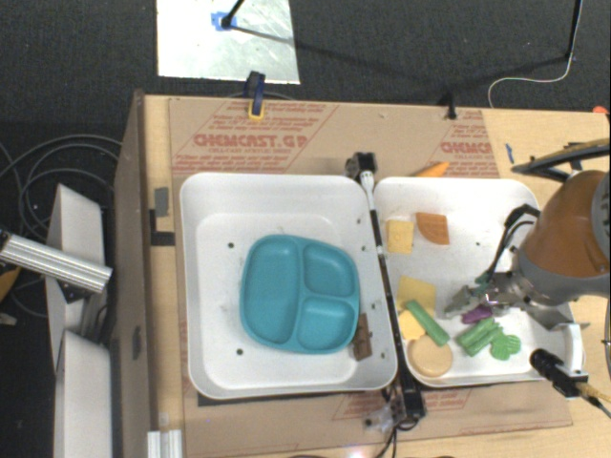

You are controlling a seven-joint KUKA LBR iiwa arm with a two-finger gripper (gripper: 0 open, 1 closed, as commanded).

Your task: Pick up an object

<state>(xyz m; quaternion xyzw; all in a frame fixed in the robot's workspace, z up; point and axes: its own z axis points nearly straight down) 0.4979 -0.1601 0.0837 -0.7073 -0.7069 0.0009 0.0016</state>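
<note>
A cardboard-covered worktop [286, 127] stands on dark carpet [76, 46]. A shiny silver sheet [229, 31] lies beyond it, with black cables [38, 175] coiled at left.

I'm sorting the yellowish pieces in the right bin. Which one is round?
The disc at the bin's near edge, just below the green stick. The other pale pieces, the block near the divider and the flat slice, have straight edges.
</note>
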